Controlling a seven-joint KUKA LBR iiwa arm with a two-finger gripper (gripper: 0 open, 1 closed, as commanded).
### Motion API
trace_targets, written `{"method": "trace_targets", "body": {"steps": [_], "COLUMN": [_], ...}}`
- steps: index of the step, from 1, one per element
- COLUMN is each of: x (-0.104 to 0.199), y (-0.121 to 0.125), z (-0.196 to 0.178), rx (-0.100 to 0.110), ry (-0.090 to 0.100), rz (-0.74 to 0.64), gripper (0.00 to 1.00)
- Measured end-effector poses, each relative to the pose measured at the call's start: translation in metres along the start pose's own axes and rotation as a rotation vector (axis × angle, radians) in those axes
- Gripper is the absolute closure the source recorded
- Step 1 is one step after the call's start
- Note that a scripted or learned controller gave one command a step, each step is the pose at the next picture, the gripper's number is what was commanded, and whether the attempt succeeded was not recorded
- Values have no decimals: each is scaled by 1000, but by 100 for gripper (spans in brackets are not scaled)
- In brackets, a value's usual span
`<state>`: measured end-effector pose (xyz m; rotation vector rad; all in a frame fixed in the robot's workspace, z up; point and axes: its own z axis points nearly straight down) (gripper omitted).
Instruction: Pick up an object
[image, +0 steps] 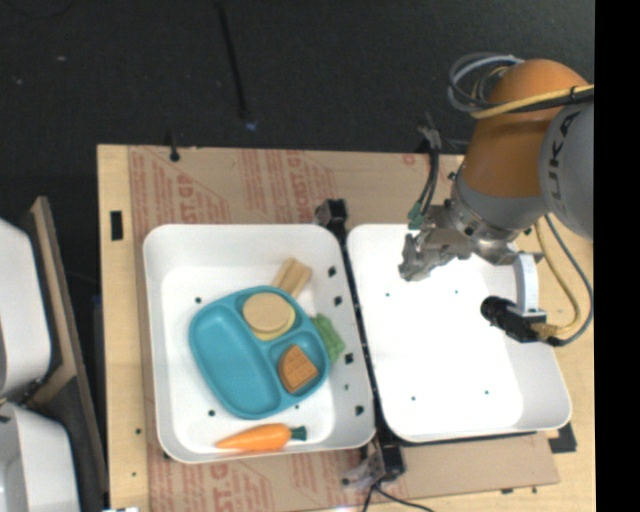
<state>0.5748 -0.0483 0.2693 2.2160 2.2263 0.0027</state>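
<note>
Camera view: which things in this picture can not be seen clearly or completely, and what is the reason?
- Tool: its fingers are too small and dark in the camera view to tell their state.
- Green item: partly hidden behind the blue tray in the left bin.
- Tan block: its lower end is covered by the tray rim.
- Arm: cut off at the view's right.

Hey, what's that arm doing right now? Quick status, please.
Tool over the right bin, nothing seen held. Carrot, blue tray with toy food in the left bin, untouched. Divider wall between.
</note>
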Motion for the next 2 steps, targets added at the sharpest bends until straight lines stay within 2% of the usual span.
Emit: {"method": "trace_targets", "body": {"steps": [1, 2], "x": [47, 105], "y": [-4, 3], "z": [15, 12], "rx": [2, 1], "ry": [0, 0], "rz": [2, 0], "gripper": [100, 100]}}
